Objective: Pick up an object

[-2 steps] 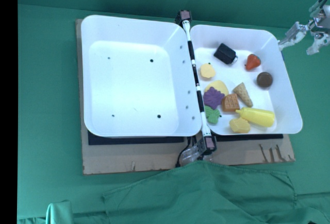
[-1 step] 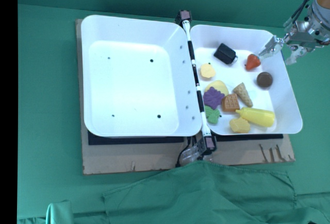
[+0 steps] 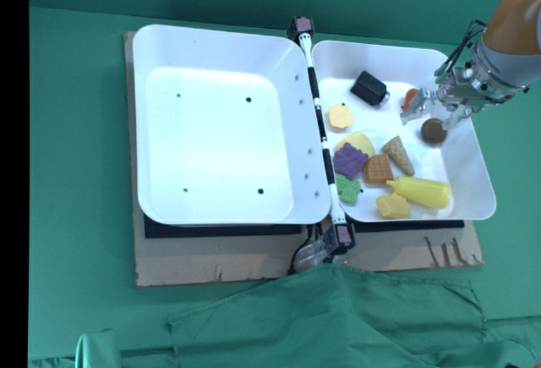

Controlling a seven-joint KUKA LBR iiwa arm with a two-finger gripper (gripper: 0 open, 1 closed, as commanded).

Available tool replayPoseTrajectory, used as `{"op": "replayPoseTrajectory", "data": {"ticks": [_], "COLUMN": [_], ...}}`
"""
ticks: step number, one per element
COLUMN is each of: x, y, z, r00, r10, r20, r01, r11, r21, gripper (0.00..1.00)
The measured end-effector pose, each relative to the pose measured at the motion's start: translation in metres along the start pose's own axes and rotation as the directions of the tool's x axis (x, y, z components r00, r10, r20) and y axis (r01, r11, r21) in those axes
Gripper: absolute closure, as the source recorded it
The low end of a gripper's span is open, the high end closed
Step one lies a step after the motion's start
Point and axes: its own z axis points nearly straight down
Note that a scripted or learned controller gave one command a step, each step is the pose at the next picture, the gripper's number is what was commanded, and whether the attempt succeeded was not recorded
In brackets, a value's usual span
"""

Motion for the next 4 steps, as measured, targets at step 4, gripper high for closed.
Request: {"op": "replayPoseTrajectory", "data": {"ticks": [4], "x": [0.003], "y": [-0.003], "z": [0.067], "r00": [1.000], "r10": [-0.003], "r20": [0.005], "r01": [0.003], "r11": [1.000], "r21": [-0.018], "gripper": [0.00]}}
